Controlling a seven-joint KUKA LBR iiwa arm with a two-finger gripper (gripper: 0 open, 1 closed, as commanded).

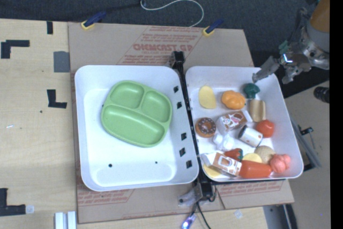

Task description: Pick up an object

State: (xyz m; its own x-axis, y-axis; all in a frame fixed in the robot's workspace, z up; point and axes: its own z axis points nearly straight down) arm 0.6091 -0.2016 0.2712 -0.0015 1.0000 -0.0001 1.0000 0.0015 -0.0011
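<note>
**Ann:** Dark carpet up at the far side, a white cable (171, 5) looping across it, and cardboard (161, 45) spread over the bench. On it sit two bins: the left bin (88, 115) carries one big green divided plate (137, 112), the right bin (286, 115) is packed with toy food.

**Ben:** And the arm (321, 19) is in from the right, far corner. Its gripper (276, 68) hangs over the right bin's far right rim, with the fingers spread apart and nothing between them.

**Ann:** Nearest to it is a dark green piece (250, 89), then the orange fruit (233, 99), both toward the far end of that bin. Either looks like the likely pick, I'd say.

**Ben:** Look at the tan roll (257, 110) just near of the green piece. Its long axis runs far to near, roughly along the bin's right wall.

**Ann:** The risk?

**Ben:** Crowding. The doughnut (205, 127), the red tomato (265, 127) and the carrot (254, 170) are all packed close together. A finger could land on a neighbour and shove the target away. Working that close to the wall, a fingertip could also catch the rim.

**Ann:** And round pieces may well squirt out of a pinch.
</note>
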